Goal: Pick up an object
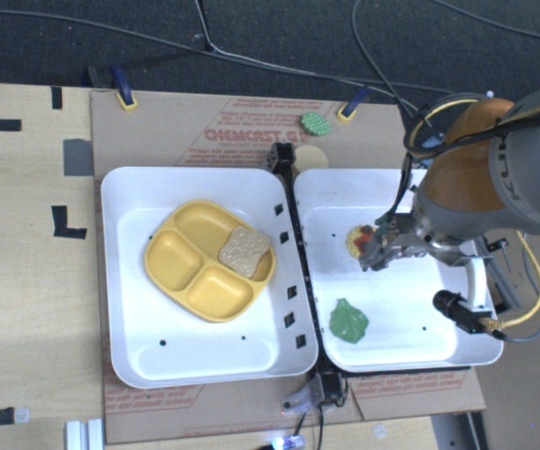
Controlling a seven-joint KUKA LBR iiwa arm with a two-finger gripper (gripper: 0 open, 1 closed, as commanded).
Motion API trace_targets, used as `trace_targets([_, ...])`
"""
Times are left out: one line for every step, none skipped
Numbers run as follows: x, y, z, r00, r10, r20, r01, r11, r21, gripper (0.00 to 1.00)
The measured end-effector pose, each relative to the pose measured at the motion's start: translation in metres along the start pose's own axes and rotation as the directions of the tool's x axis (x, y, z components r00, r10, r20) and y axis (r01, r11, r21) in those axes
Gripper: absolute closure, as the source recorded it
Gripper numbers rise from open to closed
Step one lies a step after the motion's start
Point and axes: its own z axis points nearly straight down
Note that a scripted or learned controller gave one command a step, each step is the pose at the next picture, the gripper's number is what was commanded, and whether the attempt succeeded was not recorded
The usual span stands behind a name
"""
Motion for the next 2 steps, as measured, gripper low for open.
trace_targets([0.006,-0.006,-0.047,1.000,-0.001,0.000,0.001,1.000,0.000,1.00])
trace_targets([0.006,-0.005,-0.089,1.000,-0.001,0.001,0.001,1.000,0.001,1.00])
